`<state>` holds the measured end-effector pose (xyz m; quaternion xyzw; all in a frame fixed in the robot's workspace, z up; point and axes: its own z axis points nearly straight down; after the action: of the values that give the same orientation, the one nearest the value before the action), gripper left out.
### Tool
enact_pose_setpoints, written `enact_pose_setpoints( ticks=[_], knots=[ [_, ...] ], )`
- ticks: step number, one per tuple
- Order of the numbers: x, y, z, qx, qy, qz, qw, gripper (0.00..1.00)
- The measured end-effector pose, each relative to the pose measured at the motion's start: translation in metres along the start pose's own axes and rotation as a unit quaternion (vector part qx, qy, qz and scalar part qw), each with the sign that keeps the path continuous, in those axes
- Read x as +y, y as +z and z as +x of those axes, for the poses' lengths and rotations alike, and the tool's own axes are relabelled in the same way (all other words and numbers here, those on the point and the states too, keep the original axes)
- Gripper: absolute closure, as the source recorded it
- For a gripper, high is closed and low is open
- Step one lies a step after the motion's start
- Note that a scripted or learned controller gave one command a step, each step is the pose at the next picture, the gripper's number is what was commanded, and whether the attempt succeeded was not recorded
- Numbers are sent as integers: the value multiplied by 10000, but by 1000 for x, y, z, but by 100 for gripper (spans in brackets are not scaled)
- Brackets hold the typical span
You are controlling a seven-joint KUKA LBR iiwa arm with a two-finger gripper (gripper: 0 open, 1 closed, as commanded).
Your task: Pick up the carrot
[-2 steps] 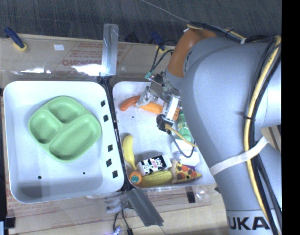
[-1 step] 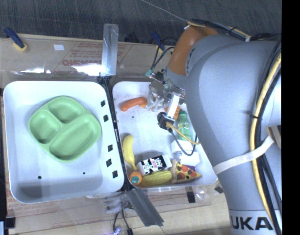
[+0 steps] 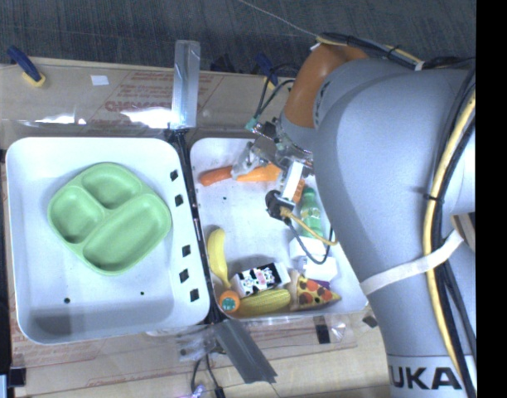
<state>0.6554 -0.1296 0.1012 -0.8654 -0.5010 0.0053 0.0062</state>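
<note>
Orange tapered carrot (image 3: 229, 174) lies in right white bin (image 3: 205, 152), w/ gripper (image 3: 255, 157) right over it. Jaws: can't tell if gripping. Yellow banana (image 3: 216, 255) & cow-print box (image 3: 258, 280) nearer front

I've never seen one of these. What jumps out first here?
The bulky grey arm with an orange band looms over the right white bin, its hand down at the long orange carrot near the bin's far end. In the left bin lies a pale green divided plate.
</note>
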Motion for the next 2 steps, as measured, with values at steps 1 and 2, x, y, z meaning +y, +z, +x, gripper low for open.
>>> enact_pose_setpoints(
  ticks=[1, 2],
  knots=[
    [16, 9, -61, 6, -663, -55, 9978, 0],
    [-2, 14, -6, -36, 286, 21, 9996, 0]
  ],
)
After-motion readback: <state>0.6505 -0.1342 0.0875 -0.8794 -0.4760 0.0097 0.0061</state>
